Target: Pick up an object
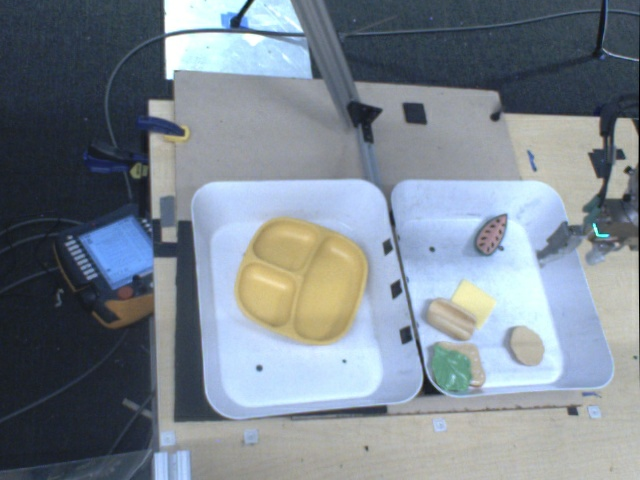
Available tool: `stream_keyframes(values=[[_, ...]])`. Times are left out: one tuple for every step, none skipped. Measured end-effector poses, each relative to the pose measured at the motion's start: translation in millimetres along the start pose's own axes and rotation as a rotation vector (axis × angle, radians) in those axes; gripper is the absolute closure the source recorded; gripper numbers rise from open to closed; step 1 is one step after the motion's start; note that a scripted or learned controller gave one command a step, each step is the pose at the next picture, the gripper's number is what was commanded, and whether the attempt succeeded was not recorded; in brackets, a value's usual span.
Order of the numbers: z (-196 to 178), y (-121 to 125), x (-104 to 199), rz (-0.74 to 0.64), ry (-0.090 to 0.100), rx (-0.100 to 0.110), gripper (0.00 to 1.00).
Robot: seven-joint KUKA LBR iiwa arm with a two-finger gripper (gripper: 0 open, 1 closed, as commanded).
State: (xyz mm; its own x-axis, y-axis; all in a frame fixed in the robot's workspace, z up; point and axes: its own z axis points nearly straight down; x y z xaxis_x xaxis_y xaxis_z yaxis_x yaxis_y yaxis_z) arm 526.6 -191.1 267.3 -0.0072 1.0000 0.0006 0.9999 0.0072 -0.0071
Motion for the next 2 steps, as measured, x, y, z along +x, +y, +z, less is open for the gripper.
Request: stream_keyframes(values=[[-0.5,0.3,0.0,0.000,0.000,-0.001,0.00],[46.3,4.1,4.0,0.002,0.001,0.002,0.00]])
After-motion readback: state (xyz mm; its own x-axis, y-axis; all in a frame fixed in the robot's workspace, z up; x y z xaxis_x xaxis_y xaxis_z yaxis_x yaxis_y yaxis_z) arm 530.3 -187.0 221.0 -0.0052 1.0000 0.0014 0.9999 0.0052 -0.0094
